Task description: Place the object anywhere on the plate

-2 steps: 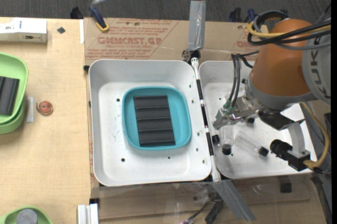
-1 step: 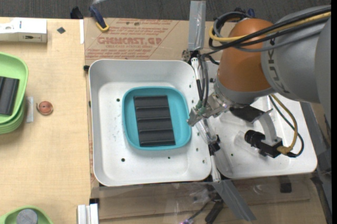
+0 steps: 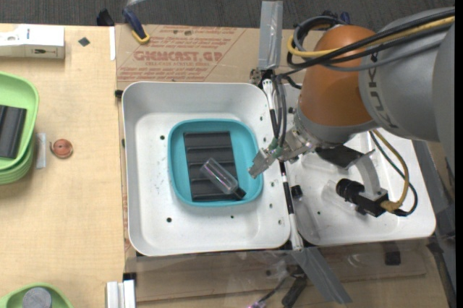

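A square teal plastic plate with rounded corners is sitting in the middle of the left shallow white bin. Lying on the plate are dark ridged rectangular slabs, and a small clear plastic cylinder with a black end is resting tilted across them, toward the plate's right near corner. The grey two-finger gripper is hanging just beside the plate's right rim, apart from the cylinder; whether its fingers are apart or together cannot be told.
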You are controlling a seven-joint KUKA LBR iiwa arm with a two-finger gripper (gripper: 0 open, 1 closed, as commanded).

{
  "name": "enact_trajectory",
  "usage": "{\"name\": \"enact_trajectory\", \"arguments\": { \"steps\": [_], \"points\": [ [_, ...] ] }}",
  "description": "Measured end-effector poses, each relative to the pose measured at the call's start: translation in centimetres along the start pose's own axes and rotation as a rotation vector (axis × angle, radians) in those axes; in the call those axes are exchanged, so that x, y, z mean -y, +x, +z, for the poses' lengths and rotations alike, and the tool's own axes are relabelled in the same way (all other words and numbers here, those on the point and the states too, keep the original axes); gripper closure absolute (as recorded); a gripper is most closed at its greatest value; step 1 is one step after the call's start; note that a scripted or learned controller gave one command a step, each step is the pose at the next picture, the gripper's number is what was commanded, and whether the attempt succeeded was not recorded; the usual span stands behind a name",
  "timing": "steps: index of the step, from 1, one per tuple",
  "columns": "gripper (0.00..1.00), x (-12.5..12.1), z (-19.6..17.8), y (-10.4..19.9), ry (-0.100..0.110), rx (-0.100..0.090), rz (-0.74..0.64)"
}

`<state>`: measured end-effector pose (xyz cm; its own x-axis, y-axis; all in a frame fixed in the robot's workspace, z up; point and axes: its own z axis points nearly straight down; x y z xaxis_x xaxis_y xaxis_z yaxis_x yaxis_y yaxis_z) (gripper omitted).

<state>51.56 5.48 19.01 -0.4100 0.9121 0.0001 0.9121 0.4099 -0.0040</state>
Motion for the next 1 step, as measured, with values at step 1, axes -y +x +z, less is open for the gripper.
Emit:
{"name": "enact_trajectory", "arguments": {
  "steps": [1],
  "points": [
    [0.0, -4.27, -4.15, -7.09, -0.003, 0.002, 0.051]
  ]
}}
